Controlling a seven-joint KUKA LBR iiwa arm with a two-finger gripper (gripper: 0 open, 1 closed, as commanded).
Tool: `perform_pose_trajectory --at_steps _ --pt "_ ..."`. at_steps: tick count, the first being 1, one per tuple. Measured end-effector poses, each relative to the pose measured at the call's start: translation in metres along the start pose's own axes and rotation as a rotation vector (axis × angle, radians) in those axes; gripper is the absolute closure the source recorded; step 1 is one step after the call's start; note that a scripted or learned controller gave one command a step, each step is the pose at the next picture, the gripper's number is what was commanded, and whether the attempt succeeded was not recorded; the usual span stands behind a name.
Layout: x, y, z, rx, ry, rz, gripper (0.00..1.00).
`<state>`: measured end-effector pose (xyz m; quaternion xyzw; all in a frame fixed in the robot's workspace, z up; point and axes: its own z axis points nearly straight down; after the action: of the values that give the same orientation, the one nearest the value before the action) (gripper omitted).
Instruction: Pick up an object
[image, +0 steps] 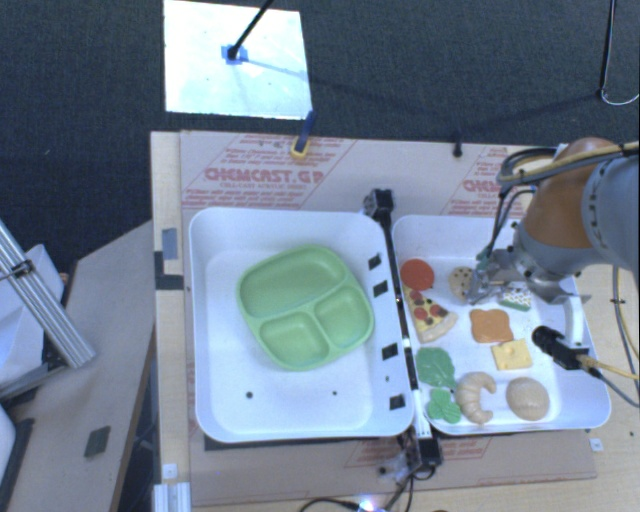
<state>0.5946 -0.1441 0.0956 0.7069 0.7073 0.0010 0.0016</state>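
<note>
The right white bin (596, 405) holds several toy foods: a red tomato slice (417, 273), a cookie (460, 283), a pizza slice (432, 316), a toast slice (490, 325), a cheese square (512, 354), a lettuce leaf (435, 367), a croissant (477, 394) and a beige roll (527, 398). My gripper (482, 284) reaches in from the right and sits low at the cookie's right edge. A small green-and-white piece (518, 298) lies just right of it. Nothing visibly hangs from the gripper.
The left white bin (215, 400) holds a green divided plate (305, 305). A black hinged divider (395, 310) runs between the bins. My arm's orange band (555, 215) hangs over the right bin's back right. A black fitting (556, 346) sits by the cheese.
</note>
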Motion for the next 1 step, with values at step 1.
perform_pose_trajectory --at_steps 1 --pt "0.0088 0.0036 -0.0599 -0.004 0.000 -0.004 1.00"
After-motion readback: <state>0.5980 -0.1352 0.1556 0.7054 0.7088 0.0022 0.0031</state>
